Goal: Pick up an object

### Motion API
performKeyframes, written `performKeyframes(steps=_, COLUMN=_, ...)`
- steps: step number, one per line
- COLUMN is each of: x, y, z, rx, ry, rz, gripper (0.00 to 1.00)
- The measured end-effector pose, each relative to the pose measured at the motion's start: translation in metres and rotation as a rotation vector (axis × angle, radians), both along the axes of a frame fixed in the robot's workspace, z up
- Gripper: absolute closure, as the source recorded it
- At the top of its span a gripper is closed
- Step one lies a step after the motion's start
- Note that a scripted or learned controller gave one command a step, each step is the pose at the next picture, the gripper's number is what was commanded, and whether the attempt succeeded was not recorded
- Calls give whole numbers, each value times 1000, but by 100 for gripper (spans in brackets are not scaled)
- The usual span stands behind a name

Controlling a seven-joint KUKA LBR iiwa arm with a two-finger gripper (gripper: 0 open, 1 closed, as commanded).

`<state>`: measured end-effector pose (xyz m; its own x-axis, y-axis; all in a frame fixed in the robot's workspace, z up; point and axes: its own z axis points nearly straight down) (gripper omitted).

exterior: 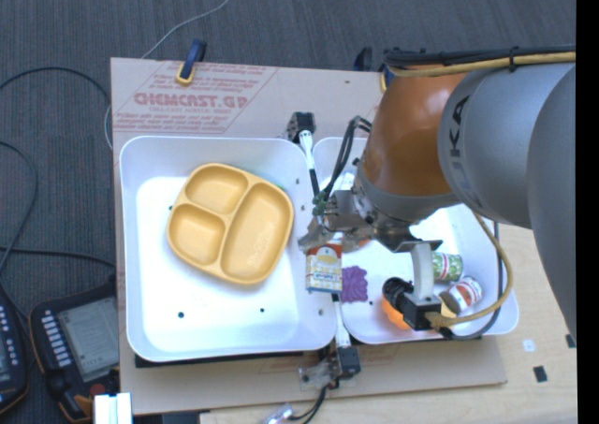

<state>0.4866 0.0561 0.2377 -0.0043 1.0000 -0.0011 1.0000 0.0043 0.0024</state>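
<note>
My gripper [322,237] hangs over the wall between the two bins, under the big orange-banded wrist. Right below it, touching or nearly touching, is a small carton [324,273] with a white and orange label and a red top, lying across the dividing wall. Whether the carton is gripped is hidden by the wrist. A purple object [355,285] lies just right of the carton in the right bin [501,319]. A yellow three-part plate [230,222] rests in the left bin [150,319].
In the right bin's front corner lie a green-labelled can [450,268], a red and white can [466,294] and an orange object [391,314]. The arm covers most of the right bin. Cables and a pendant lie on the floor at left.
</note>
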Motion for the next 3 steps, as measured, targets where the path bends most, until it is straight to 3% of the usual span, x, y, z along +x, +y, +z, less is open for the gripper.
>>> performKeyframes(steps=1, x=-2, y=-50, z=-54, rx=0, ry=5, rz=-6, gripper=100)
performKeyframes(steps=2, x=-1, y=-49, z=-44, rx=0, ry=4, rz=-5, gripper=100)
performKeyframes(steps=3, x=-3, y=-4, z=-31, rx=1, ry=3, rz=-2, gripper=100)
